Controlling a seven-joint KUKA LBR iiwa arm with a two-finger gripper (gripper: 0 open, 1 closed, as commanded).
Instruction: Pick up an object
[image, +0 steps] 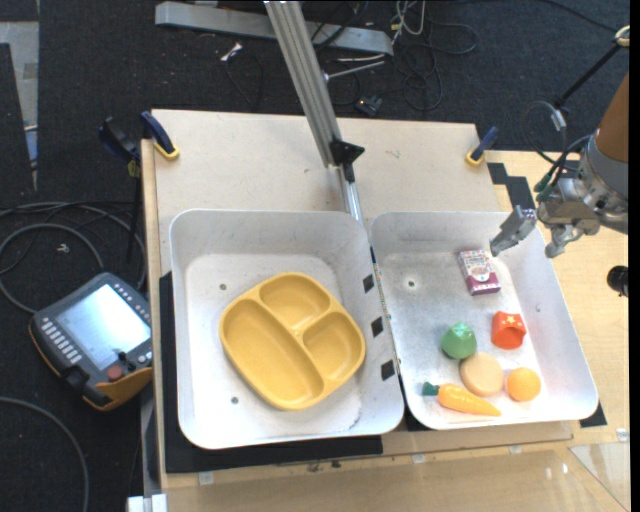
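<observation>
The arm reached in from the right edge, its wrist bent so the gripper (532, 236) hung over the far right part of the right bin (420, 235), with the two fingers spread apart and nothing between them. One fingertip (503, 243) sat just beside the small purple-and-white carton (479, 272), which lay on the bin floor. Nearer the front lay a green fruit (459, 341), a red pepper (508, 330), a beige roll (482, 374), an orange (523, 384) and a carrot (464, 400), while the left bin (200, 250) held a yellow divided plate (291, 340).

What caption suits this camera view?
Open gripper hovers over right bin beside a small carton; yellow divided plate in left bin.
</observation>
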